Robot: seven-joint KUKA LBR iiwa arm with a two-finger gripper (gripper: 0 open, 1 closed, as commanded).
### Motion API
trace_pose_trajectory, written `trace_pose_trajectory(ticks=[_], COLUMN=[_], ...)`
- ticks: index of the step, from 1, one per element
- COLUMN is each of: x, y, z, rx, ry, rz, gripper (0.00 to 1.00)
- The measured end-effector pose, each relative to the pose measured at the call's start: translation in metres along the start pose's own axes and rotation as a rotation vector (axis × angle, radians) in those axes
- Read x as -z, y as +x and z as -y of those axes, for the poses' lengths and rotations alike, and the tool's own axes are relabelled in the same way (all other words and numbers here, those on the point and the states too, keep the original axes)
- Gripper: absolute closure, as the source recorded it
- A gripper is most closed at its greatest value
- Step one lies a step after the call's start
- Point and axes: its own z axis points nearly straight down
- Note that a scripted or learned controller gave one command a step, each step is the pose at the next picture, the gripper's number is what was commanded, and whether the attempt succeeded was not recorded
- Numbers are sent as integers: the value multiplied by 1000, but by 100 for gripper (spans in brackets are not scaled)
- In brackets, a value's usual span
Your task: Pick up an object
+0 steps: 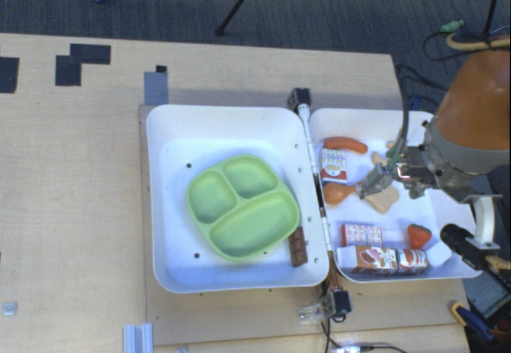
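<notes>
Grey two-finger tool (377, 182) hovers in right white bin (351, 121) over tan bread-like slice (384, 200); fingers look spread, nothing held, though blurry. Descend straight, centre on slice, avoid orange drumstick (338, 194).

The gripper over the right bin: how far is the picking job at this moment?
Done: the arm has reached over the right bin, and the gripper is low among the food items, beside the tan bread piece and the orange item. In hand: nothing is visibly between its fingers. Left: to grasp one object and lift it.
</notes>
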Motion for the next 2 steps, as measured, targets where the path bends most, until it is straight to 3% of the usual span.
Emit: trace_pose_trajectory(ticks=[2], x=[0], y=[0], z=[0], rx=[0], ry=[0], rz=[0], gripper=[0])
